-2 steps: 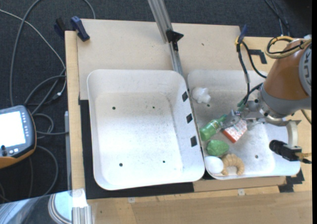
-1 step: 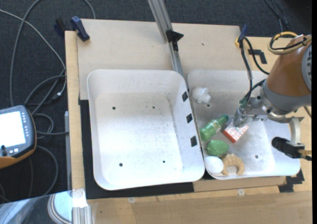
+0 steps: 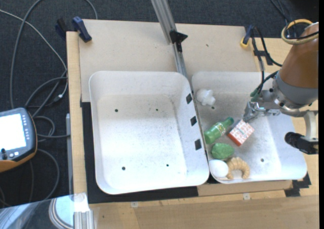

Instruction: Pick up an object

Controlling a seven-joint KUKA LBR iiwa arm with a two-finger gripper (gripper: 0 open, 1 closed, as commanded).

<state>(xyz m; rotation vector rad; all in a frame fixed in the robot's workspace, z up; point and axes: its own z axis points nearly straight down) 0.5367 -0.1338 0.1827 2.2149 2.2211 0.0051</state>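
The right bin [image 3: 283,167] holds several small objects. A red and white patterned box [image 3: 241,133] lies near its middle, with a green bottle [image 3: 218,129] on its side to the left. Below them are a green rounded object [image 3: 223,150], a white egg-like ball [image 3: 218,168] and a tan croissant-shaped piece [image 3: 239,168]. A small white object [image 3: 205,97] sits near the bin's back left corner. My gripper [image 3: 251,112] hangs over the right bin, just above and to the right of the patterned box. Nothing shows in its grasp.
The left bin [image 3: 101,121] stands beside the right one, with a raised divider wall [image 3: 195,131] between them. A slanted metal pole [image 3: 162,10] rises behind the bins. Cables and clamps run along the bench's back right.
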